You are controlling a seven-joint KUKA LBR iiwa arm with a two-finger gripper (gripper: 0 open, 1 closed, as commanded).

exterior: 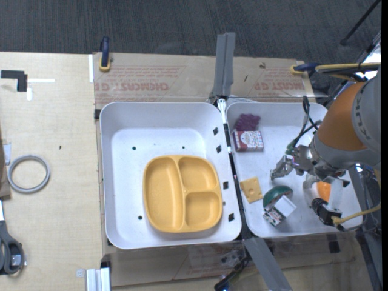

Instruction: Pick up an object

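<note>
Gripper (282, 170) poised low in the right bin (276, 121), jaws apparently parted and empty (tips small, so uncertain). The green-topped object (277, 193) lies just below them; descend centred, then close squarely across it.

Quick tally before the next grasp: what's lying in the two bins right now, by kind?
Left bin:
Yellow divided plate: 1

Right bin:
Purple grape bunch: 1
Small red box: 1
Yellow cheese wedge: 1
Green-topped item: 1
Small white and black item: 1
Orange item, partly hidden by the arm: 1

Total: 7
</note>
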